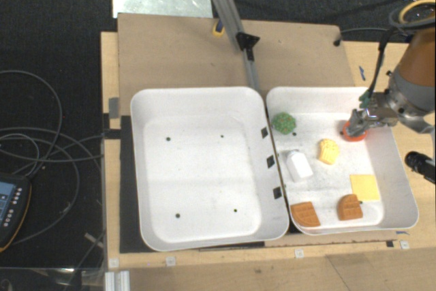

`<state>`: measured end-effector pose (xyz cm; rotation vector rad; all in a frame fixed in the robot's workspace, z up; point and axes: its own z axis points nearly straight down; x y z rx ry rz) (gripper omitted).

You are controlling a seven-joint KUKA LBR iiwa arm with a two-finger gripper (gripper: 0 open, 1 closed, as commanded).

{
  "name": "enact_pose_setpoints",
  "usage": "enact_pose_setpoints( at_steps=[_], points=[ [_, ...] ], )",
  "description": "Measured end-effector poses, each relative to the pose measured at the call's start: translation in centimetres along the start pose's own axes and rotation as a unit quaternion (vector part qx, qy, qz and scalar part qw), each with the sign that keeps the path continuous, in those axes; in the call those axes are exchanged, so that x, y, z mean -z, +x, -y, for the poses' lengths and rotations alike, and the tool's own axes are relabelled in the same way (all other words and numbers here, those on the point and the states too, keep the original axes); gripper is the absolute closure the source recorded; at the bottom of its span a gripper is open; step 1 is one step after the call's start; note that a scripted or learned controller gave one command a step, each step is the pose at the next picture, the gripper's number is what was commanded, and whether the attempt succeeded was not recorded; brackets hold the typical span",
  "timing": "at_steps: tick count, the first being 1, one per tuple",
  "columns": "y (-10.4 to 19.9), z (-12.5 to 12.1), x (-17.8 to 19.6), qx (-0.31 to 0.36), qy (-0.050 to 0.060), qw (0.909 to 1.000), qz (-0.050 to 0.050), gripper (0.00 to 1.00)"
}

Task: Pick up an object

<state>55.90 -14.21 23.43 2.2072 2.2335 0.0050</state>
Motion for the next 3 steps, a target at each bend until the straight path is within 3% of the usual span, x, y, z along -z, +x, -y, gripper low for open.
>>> enact_pose_setpoints(
  at_steps=[3],
  points=[
    [17.6, -7.3, -0.5, 0.000, 0.000, 1.0000, 0.000, 1.00]
  ],
)
